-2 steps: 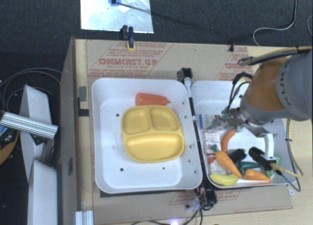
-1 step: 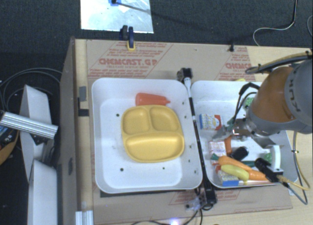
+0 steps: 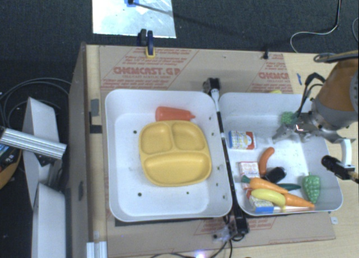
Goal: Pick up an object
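Banana (image 3: 268, 196) beside carrot (image 3: 280, 190), right bin (image 3: 331, 198) | end effector (image 3: 296, 129) above bin, grip state indiscernible | yellow plate (image 3: 174, 153) left bin (image 3: 120, 156)

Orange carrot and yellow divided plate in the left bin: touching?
Cannot tell. In the camera view the carrot lies right at the plate's far rim, with no gap visible, but contact isn't plainly shown.

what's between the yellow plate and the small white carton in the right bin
In the camera view, the two bins' adjoining white rims and the dark strip between them separate the yellow plate from the small carton. No loose object lies there.
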